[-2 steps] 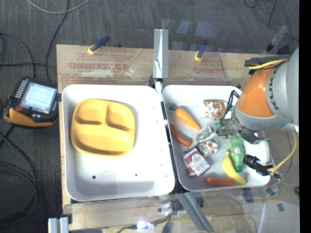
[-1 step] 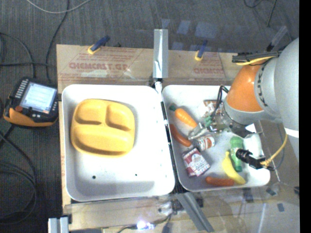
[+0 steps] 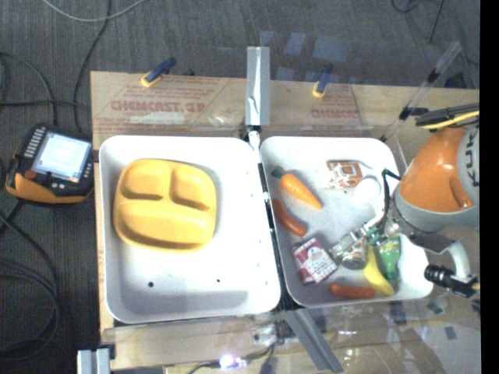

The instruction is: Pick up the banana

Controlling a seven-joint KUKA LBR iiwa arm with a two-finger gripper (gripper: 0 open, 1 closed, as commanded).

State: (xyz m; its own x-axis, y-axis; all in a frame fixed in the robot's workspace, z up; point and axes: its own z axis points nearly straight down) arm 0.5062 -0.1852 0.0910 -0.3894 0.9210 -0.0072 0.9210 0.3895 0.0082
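The arm comes in from the right, its orange band (image 3: pixel 440 179) bulking over the far corner of the right bin (image 3: pixel 312 148), and the gripper (image 3: pixel 365 240) reaches down and leftward into the clutter near that bin's front right corner. The banana (image 3: pixel 377 275), yellow and short, lies just below and to the right of the gripper's metal tip, close to the bin's front wall, with a green item (image 3: pixel 388 255) pressed against its upper side and a red sausage-like piece (image 3: pixel 351 291) lying along the front wall just to its left. Whether the gripper is parted or closed I cannot tell from this slant; the tip is a tangle of shiny metal and nothing yellow shows clamped in it, so I'd judge the banana is not grasped yet. A red-and-white packet (image 3: pixel 313 259) sits just left of the gripper, a carrot (image 3: pixel 300 191) lies higher up toward the dividing wall, a second reddish piece (image 3: pixel 290 218) lies below it, and a small printed packet (image 3: pixel 343 173) rests near the back. The left bin (image 3: pixel 187 287) carries a yellow compartment tray (image 3: pixel 165 202), well apart from the action. The low angled wrist makes sense for a target tucked into a corner, though the crowding green item could foul a clean grip, so the approach looks slightly off toward the left of the fruit.
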